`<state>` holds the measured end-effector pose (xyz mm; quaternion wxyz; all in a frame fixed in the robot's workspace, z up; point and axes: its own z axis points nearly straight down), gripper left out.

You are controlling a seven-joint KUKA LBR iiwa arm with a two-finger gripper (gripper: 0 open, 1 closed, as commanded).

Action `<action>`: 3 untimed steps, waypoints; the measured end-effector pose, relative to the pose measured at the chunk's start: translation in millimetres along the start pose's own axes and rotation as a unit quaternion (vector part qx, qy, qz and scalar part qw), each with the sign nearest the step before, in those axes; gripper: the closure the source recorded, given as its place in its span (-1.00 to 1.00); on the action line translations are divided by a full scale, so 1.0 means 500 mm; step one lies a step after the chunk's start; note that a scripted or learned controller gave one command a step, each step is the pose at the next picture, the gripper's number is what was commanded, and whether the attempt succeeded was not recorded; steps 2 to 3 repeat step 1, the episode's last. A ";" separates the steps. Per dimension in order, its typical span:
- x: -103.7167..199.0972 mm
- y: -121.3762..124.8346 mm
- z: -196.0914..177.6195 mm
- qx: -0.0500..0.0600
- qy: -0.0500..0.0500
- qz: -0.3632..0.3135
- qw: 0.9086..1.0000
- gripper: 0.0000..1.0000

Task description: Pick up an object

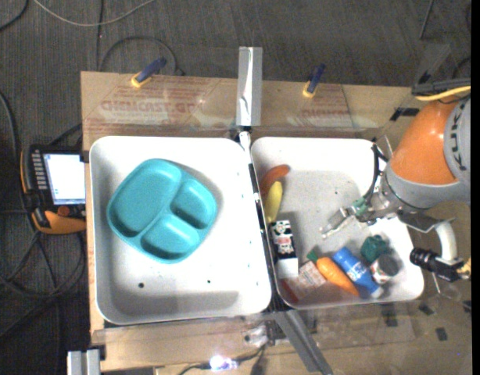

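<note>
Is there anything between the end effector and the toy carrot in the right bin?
Nothing visible stands between them. The end effector is above bare bin floor, and the toy carrot lies below it in the view, beside the blue bottle.

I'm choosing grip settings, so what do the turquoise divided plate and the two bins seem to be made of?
The turquoise divided plate looks like moulded plastic with a matte to satin finish: uniform colour, rounded compartment edges, only soft highlights. The left bin and right bin look like smooth white plastic with rounded corners, though coated metal can't be ruled out.
</note>
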<state>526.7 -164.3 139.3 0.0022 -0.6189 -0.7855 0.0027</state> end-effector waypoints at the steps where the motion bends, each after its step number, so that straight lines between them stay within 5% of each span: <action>1: -0.037 -0.083 0.099 -0.010 -0.001 -0.040 0.999 -1.00; 3: -0.037 -0.083 0.099 -0.010 -0.001 -0.040 0.999 -1.00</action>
